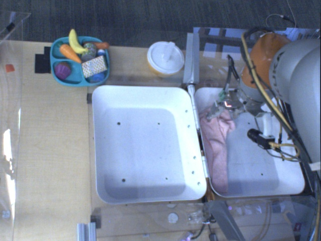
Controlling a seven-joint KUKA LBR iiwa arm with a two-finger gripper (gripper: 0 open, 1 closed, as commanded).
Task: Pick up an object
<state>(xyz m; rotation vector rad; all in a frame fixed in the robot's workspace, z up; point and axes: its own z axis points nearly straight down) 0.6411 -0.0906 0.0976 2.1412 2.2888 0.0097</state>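
Arm (293,79) reached into right bin (281,187), gripper (226,104) low at far end of pink cloth (216,137).

Cloth lay along the bin's left wall, bunched at the far end and stretched toward the near side. Fingers touched its far end; open or closed, could not tell. Left bin (108,185) sat just beside. Farther left, blue tray (56,79) with toy food; white lidded cup (165,57) beyond the bins.

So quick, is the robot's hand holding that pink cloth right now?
End effector: at the top of the pink cloth in the right bin; open or closed cannot be told.
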